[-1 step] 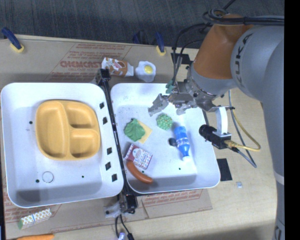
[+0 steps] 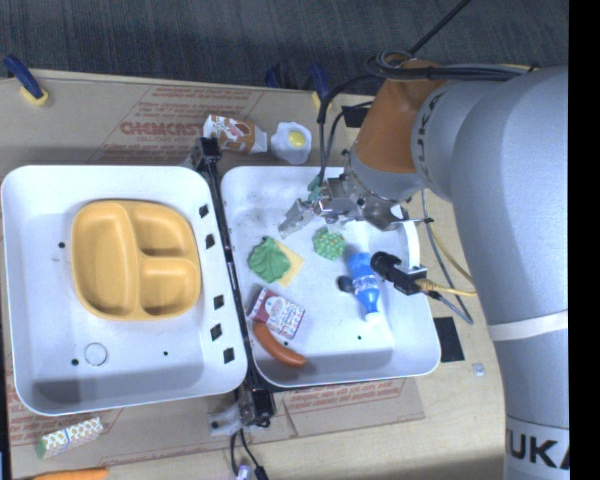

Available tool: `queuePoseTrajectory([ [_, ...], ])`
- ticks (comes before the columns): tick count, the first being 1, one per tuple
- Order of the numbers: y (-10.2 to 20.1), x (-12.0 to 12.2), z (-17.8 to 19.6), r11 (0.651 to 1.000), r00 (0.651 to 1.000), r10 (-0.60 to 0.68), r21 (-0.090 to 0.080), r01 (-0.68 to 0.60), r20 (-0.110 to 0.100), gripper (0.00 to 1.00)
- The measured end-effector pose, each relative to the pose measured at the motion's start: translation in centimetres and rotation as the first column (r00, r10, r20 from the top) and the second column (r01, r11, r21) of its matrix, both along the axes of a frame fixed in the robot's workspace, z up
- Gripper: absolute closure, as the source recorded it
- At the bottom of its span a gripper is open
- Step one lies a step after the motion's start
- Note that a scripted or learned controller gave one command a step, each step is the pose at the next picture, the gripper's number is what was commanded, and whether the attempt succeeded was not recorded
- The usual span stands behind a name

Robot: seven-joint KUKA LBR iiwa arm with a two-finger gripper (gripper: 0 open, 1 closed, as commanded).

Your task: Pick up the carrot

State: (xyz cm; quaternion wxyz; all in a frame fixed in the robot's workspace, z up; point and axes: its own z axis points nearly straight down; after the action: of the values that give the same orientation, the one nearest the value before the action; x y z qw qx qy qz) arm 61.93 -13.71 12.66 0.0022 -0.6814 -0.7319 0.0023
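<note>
A long orange-red carrot (image 2: pixel 278 346) lies near the front left corner of the right bin (image 2: pixel 410 353), just below a red and white packet (image 2: pixel 277 315). My gripper (image 2: pixel 315 209) hangs over the back middle of that bin, well away from the carrot. It is just above a small green knobbly item (image 2: pixel 328 242). I see nothing held in it.
The right bin also holds a green leaf on a yellow slice (image 2: pixel 271 260) and a blue bottle (image 2: pixel 363 284). A yellow divided tray (image 2: pixel 135 258) fills the left bin (image 2: pixel 30 368). Behind the bins lie a small carton (image 2: pixel 230 133) and a yellow-white item (image 2: pixel 292 142).
</note>
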Motion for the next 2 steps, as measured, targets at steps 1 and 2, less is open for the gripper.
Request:
queuePoseTrajectory([
  [1, 2.7, -2.3, -3.5, 0.988, 0.988, -0.154, 0.000, 0.154, 0.001, 0.00],
  [2, 4.3, -5.5, -3.5, 0.970, 0.970, -0.243, 0.000, 0.243, 0.000, 0.00],
])
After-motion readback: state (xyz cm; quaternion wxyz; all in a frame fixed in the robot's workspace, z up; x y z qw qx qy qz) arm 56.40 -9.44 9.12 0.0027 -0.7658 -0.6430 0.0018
